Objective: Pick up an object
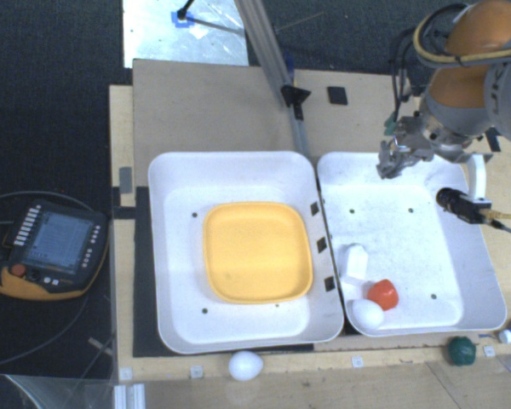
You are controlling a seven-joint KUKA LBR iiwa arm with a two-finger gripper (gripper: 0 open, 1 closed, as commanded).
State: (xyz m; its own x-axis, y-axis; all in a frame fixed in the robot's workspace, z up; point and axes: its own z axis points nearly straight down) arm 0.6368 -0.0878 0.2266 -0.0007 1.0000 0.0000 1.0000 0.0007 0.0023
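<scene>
Pincer (pixel 393 165) hangs over the right bin's (pixel 409 220) far left corner, its spread impossible to judge, well apart from the red ball (pixel 382 294) near the front, so nothing is held.

A robot lab or test cell, not a home. On dark carpet (pixel 51 83) a plain bench (pixel 213 100) topped with bare board, two shallow white bins (pixel 166 228) butted side by side and fastened with small black clips. At the left on the floor, a handheld control pad (pixel 49 250) with a screen and keys, its cable looping away — the kind used for running an industrial arm. At the upper right the grey and orange arm (pixel 473 58) itself, hung with bundled cables. A slanted metal pole (pixel 264 32) rising from the bench's far edge — likely a stand for gear. Blue tape (pixel 184 19) on a pale floor patch behind.
</scene>
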